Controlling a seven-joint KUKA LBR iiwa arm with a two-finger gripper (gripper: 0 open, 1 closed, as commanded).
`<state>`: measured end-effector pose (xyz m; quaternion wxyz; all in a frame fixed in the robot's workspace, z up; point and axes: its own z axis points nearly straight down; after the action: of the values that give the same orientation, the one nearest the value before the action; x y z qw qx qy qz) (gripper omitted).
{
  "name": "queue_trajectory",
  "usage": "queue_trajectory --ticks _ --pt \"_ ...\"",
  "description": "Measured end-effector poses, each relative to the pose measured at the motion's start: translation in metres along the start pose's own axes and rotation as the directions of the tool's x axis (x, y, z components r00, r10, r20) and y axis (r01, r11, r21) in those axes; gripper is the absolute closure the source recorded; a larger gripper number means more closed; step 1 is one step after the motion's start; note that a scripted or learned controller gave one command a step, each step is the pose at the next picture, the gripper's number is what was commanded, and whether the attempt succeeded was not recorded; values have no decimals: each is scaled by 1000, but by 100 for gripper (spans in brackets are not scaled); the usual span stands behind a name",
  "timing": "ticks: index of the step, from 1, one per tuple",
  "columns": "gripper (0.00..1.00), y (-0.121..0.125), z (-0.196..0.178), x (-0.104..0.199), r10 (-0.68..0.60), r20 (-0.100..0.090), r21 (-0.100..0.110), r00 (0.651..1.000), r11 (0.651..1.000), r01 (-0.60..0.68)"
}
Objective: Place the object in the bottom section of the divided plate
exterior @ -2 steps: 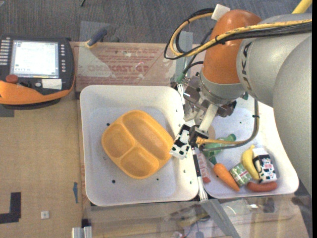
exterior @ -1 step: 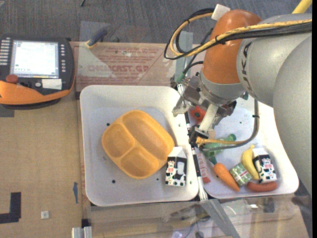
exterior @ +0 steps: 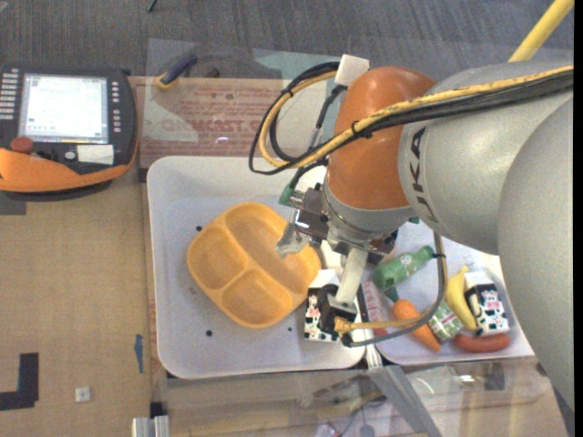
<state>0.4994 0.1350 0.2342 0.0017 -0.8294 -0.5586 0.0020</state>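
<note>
An orange-yellow divided plate [exterior: 246,267] with three sections lies in the middle of the left white bin [exterior: 173,271]. My gripper [exterior: 293,237] hangs over the plate's right rim, under the orange wrist band. The wrist hides most of the gripper, and no object shows in it. A black-and-white cow-patterned carton [exterior: 317,317] stands just off the plate's lower right edge, near the bin's front right corner.
In the right bin lie a green bottle [exterior: 405,264], a carrot [exterior: 415,322], a banana [exterior: 456,296], a second cow-patterned carton [exterior: 487,306], a green can [exterior: 444,322] and a red sausage [exterior: 483,341]. A teach pendant [exterior: 64,127] rests at the far left.
</note>
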Motion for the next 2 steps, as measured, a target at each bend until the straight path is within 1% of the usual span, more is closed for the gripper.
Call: queue_trajectory --ticks 1,2 --pt "100 1 -9 -1 3 0 0 1000 1000 -3" --pt "0 1 -9 -1 4 0 0 1000 1000 -4"
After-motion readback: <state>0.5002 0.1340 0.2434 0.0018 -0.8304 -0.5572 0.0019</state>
